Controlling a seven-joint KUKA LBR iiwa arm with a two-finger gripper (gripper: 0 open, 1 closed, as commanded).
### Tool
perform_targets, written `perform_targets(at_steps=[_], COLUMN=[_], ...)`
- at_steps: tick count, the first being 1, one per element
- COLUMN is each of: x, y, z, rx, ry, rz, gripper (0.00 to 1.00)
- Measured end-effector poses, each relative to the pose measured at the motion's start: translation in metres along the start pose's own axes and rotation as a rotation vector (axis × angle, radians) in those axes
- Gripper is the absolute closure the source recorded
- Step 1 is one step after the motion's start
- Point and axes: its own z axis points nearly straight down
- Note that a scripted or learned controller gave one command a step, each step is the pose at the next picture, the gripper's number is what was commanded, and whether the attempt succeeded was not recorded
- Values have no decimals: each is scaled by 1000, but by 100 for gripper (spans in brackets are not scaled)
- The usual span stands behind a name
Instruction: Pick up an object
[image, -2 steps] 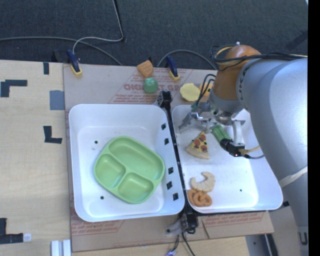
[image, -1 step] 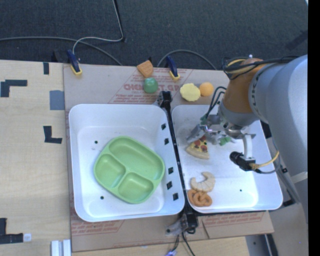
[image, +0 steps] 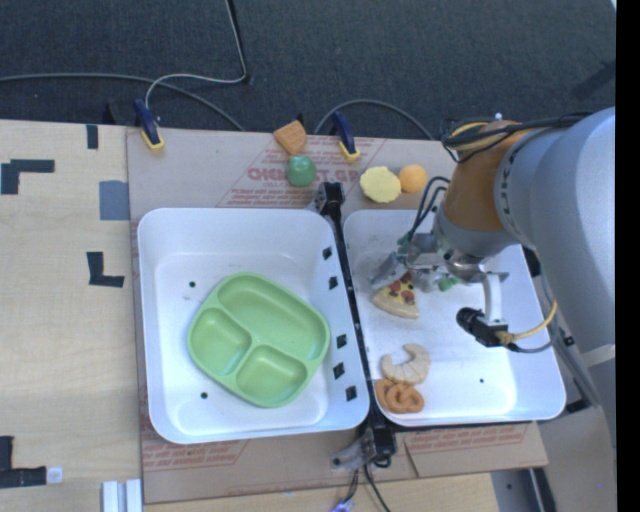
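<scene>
My gripper (image: 413, 276) hangs low in the right bin (image: 520, 395), near its upper left part. Its two grey fingers (image: 386, 268) stand spread apart, open, with nothing held between them. A toy pizza slice (image: 397, 299) lies on the bin floor just below the fingertips, touching or nearly touching them. Further toward the front lie a pale croissant-like piece (image: 407, 362) and a brown pretzel (image: 400, 398), side by side.
A green divided plate (image: 258, 340) sits in the left bin (image: 160, 300). Behind the bins, on the cardboard, lie an orange block (image: 291, 136), a green ball (image: 300, 171), a yellow fruit (image: 380, 184) and an orange ball (image: 412, 178). Black clips line the rim between the bins (image: 347, 300).
</scene>
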Motion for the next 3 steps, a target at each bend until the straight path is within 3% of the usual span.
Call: perform_targets(at_steps=[1,3], x=[-4,1], y=[53,-3], z=[1,0], rx=[2,1], ry=[2,0], rz=[-2,0], gripper=[0,0])
